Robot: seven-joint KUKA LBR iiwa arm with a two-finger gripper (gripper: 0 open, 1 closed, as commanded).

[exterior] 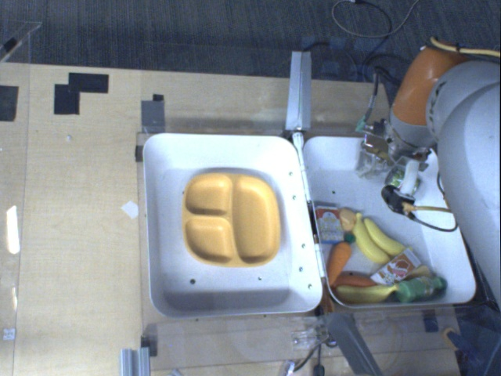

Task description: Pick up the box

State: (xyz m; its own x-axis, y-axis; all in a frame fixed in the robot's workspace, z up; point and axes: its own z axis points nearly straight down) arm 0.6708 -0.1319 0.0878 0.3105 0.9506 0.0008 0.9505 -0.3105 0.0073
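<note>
The box (395, 266) lies flat in the near part of the right bin (337, 159), a small white and red carton tilted among the toy food. Just beside it, toward the bin's near edge, a green bottle (421, 288) lies on its side, and a yellow banana (366, 293) stretches along the same edge. Two more bananas (376, 240) lie just left of the box, with an orange carrot (337, 262) beside them and a second, flatter packet (329, 223) against the wall shared with the left bin (160, 210). That left bin holds a yellow divided plate (232, 217) near its middle. My tool (382, 157) hangs over the far part of the right bin, well apart from the box, with nothing between its fingers; I cannot tell how wide it stands. Both bins sit on the wooden tabletop (78, 233).
</note>
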